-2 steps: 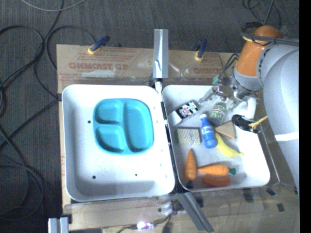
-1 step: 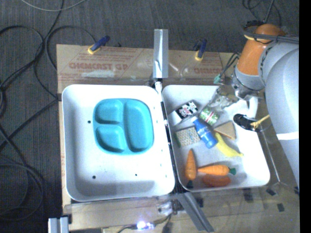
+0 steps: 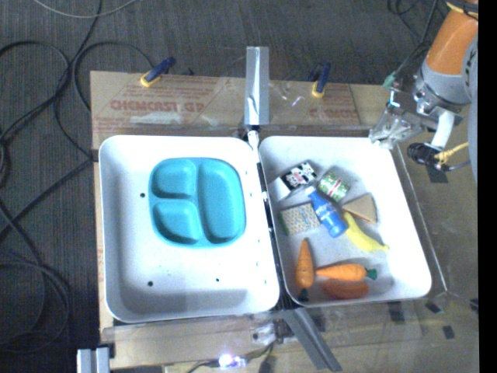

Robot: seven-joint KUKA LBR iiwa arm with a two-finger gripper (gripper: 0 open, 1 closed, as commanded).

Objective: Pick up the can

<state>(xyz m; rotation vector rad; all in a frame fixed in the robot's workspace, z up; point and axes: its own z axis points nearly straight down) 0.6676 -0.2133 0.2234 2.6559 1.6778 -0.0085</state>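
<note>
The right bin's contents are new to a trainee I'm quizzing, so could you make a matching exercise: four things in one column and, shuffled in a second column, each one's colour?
Things:
1. can
2. bottle
3. divided tray
4. carrot

Colours:
A. orange
B. turquoise
C. green and white
D. blue with a red band

Pairs: 1-C, 2-D, 3-B, 4-A. The tray lies in the left bin; the other three lie in the right bin.
</note>
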